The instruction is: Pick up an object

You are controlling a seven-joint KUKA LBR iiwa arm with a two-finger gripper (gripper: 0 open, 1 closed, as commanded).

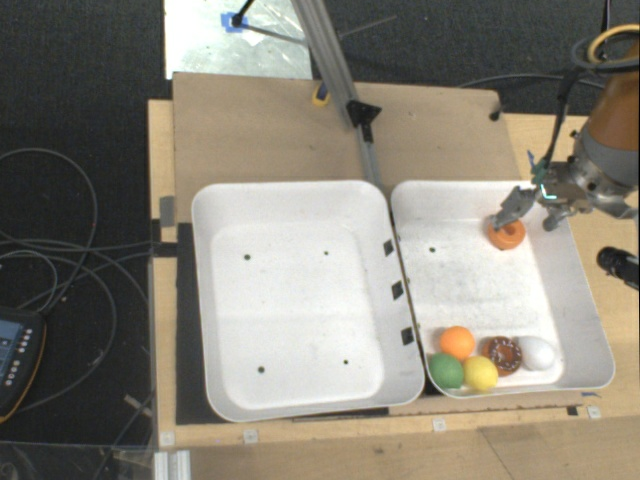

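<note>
In the right bin (480, 288), a small orange object (507, 234) lies near the far right corner. My gripper (527, 220) hangs just above and to the right of it, open, fingers spread. The left finger (512, 208) comes down right at the orange object, which sits at that fingertip rather than between the two fingers. At the bin's near edge several items cluster: an orange ball (457, 342), a green ball (447, 371), a yellow ball (481, 373), a brown doughnut (501, 354) and a white egg shape (538, 353).
The left bin (290, 298) adjoins the right one, with black clips along the shared wall (397, 290). A slanted grey pole (335, 53) ends at the back of the bins. Cables lie on the floor at left.
</note>
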